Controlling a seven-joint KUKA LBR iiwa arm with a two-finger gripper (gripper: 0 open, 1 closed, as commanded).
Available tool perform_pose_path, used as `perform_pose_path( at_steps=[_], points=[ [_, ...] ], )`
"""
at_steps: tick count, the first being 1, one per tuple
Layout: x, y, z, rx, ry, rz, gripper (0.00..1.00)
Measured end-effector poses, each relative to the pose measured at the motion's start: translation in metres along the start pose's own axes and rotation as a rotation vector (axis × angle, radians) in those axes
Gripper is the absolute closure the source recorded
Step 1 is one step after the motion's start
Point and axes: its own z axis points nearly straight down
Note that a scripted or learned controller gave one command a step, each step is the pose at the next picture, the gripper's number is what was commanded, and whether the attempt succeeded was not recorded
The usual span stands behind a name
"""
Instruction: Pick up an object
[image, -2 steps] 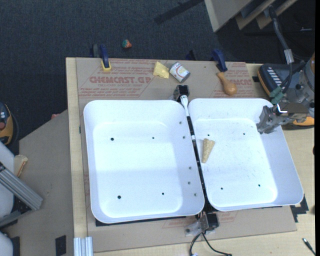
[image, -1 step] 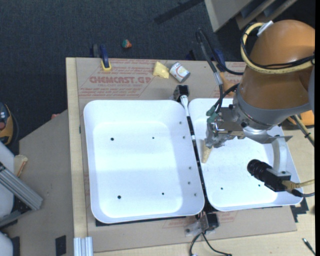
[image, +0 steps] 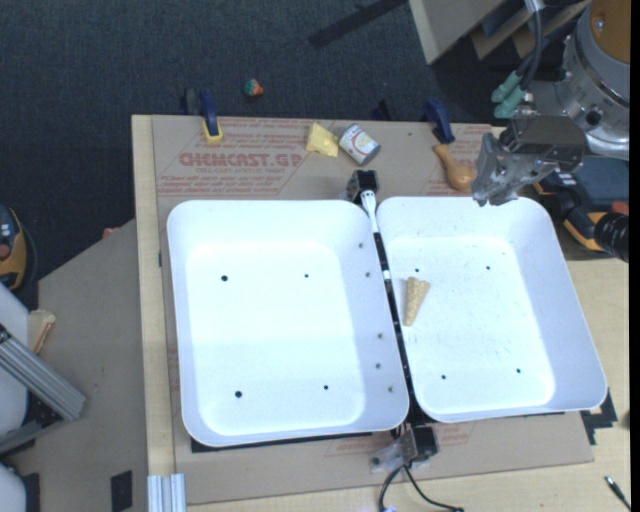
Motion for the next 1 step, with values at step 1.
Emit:
perform_pose_path(
  at_steps=[1],
  points=[
    [0.1186,0.0067,0.0736,0.030,-0.003,-0.011,1.00]
  ],
)
